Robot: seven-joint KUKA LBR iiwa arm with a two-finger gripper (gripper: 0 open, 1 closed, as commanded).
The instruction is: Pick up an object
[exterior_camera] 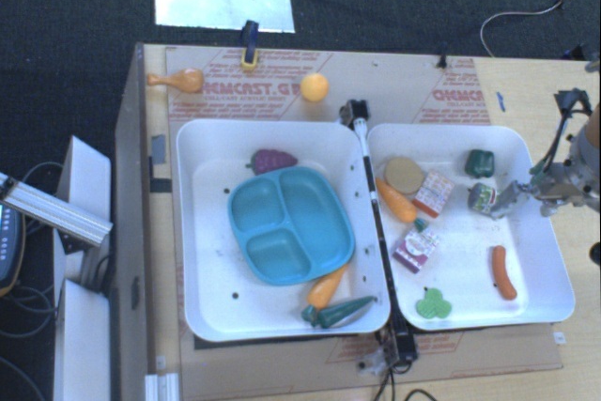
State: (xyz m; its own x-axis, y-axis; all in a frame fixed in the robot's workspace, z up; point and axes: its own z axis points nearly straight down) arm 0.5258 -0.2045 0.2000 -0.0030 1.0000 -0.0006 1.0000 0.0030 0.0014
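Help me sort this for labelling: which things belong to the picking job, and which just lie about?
Job: gripper, can, sausage, carrot, green pepper, right bin.
Lying about: blue tray, orange ball, wooden peg.

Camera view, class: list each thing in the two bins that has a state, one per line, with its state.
Blue divided plate: flat, compartments bare, left bin.
Carrot: lying against the divider, right bin.
Sausage: lying flat, right bin.
Small can: on its side, beside the gripper.
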